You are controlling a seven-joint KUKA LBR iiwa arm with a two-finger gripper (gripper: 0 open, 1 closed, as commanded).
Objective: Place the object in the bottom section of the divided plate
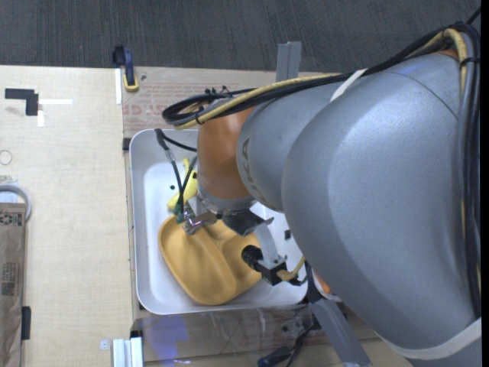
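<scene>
Grey arm (367, 197) is looming over the white bin (145, 228), hiding the gripper. A yellow object (177, 197) is lying beside the tan divided plate (202, 270); a blind descent risks striking its rim.

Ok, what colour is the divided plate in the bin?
Mustard yellow; the divided plate shows best in the camera view, inside the white bin.
</scene>
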